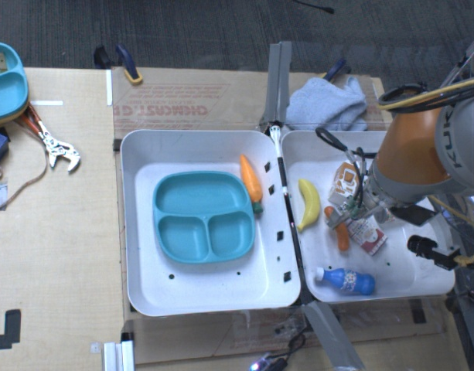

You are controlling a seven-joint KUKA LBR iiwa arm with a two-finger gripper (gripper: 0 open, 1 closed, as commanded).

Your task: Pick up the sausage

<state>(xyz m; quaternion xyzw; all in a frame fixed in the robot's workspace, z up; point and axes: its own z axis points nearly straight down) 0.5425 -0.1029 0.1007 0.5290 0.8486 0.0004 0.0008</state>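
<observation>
The sausage (342,236) is a short orange-red piece lying in the right bin (399,284), just right of the banana (308,203). My gripper (351,213) hangs low over the bin, directly above the sausage's upper end and close to it. The arm's orange band (410,141) sits above and to the right. The gripper's body hides the top end of the sausage, and I cannot see whether anything is held.
Snack packets (346,180) (370,236) lie next to the gripper, and a blue bottle (347,281) lies near the front wall. The left bin (140,269) holds a blue divided plate (204,215) and a carrot (250,178). A grey cloth (325,103) lies behind the bins.
</observation>
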